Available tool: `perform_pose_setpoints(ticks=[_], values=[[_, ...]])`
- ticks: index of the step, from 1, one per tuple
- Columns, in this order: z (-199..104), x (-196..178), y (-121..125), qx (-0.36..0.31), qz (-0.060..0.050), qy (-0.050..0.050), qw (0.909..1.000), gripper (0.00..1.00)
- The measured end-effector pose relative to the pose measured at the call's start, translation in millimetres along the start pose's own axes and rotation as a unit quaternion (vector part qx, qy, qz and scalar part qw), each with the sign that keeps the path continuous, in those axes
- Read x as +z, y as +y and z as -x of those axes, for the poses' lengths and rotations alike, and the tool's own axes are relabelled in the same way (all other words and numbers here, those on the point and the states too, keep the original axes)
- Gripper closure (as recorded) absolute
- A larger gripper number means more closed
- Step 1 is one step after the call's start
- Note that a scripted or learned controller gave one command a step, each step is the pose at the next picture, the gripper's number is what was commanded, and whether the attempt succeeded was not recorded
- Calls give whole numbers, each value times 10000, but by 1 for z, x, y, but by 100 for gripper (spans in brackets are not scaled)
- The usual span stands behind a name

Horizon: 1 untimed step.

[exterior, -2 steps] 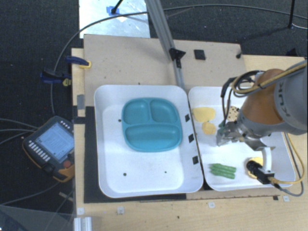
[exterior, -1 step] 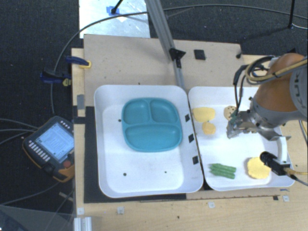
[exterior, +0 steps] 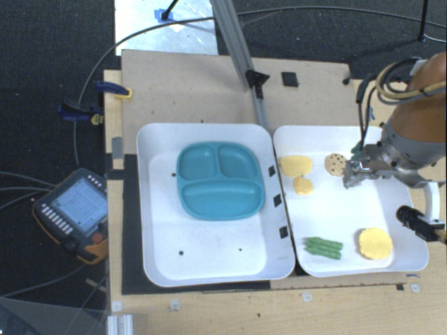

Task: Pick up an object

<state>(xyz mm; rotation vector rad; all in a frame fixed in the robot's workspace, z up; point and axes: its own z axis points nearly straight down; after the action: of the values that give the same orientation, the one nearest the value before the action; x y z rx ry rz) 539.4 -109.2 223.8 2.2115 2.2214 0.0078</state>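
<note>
Two shallow white plastic bins sit side by side on the tan bench (exterior: 209,89), their inner rims touching along the middle. One teal plastic divided plate (exterior: 221,181), rounded at the corners and split into three compartments, lies in the left bin (exterior: 160,257), toward its far edge. The right bin (exterior: 335,218) carries five small food-shaped pieces. One larger pale yellow lump (exterior: 296,165) lies near the far left corner, and one smaller yellow lump (exterior: 303,185) sits just beside it on the near side. One round tan cookie with dark specks (exterior: 336,164) rests near the far edge, just left of the fingertips. One bunch of green bean-like sticks (exterior: 323,247) lies by the near edge, and one flat, round yellow disc (exterior: 375,243) sits toward the near right corner.

One grey arm with an orange band (exterior: 419,117) reaches in from the right, partly cut off by the picture's edge. Its gripper (exterior: 355,174) hangs low over the right bin's far half, beside the cookie; whether the metal fingers are spread or closed is hard to make out, and nothing is seen between them. Black cables loop above the wrist.
</note>
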Motion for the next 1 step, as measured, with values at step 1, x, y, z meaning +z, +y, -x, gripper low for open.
perform_pose_setpoints(ticks=[1], values=[[0, -44, 2, -1, -8, 1, 10000, 100]])
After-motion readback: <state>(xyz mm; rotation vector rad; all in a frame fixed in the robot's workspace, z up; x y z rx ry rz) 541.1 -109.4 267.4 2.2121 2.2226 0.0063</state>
